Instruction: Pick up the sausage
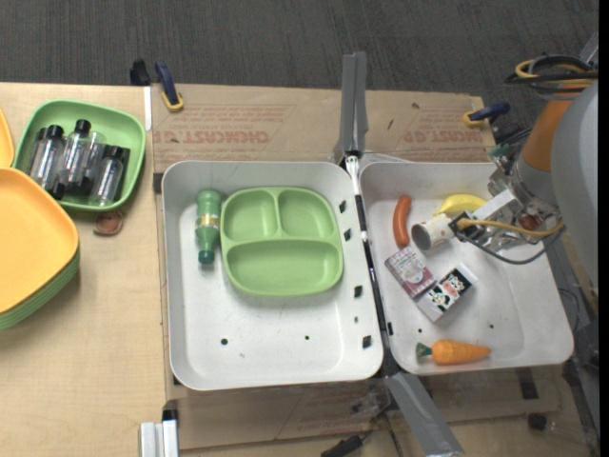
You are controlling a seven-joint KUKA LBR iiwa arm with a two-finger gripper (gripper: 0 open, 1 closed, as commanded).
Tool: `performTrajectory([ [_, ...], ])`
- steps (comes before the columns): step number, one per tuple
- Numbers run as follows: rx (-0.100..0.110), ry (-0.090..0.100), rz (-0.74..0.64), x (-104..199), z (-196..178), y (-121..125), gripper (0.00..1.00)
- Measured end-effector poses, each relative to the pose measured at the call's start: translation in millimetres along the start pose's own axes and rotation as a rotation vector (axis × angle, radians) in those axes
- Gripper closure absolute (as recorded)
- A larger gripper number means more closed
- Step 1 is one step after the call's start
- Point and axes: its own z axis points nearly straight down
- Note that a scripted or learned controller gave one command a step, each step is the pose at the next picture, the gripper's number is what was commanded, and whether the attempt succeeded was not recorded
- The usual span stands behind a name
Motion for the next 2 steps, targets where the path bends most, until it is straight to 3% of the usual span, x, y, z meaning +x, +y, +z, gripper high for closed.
performTrajectory([
  [1,-0.002,0.006,0.220,-14.5,3.3,32.0,1.00],
  [2,0.000,0.003,0.215,-14.7,-5.0,31.2,1.00],
])
